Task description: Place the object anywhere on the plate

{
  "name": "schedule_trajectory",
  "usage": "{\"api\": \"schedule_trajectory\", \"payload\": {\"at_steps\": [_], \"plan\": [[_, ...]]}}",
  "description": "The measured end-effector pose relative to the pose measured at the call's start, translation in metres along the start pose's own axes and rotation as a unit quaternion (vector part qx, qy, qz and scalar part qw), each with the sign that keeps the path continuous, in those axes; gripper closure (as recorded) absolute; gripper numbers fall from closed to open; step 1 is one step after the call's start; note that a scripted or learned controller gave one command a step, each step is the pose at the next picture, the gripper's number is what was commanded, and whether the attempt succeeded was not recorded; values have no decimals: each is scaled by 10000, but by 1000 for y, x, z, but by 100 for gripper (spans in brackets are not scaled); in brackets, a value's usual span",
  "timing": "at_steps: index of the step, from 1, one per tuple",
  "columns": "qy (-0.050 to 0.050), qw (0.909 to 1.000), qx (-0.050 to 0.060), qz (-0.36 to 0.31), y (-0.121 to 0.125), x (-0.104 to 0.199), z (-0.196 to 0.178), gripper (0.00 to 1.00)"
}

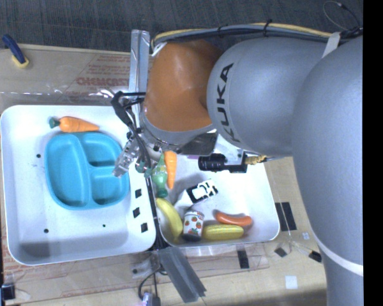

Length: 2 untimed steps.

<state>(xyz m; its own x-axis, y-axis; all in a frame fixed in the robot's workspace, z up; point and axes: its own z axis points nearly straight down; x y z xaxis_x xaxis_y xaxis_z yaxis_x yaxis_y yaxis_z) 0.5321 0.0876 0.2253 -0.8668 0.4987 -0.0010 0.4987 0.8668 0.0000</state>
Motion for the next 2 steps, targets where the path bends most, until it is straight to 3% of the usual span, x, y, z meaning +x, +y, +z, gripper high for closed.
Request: {"api": "schedule_trajectory", "payload": {"at_steps": [1,2], "plan": [[1,9993,2,-381,74,-76,18,100],[-7,9999,-4,122,65,-87,-60,100]]}}
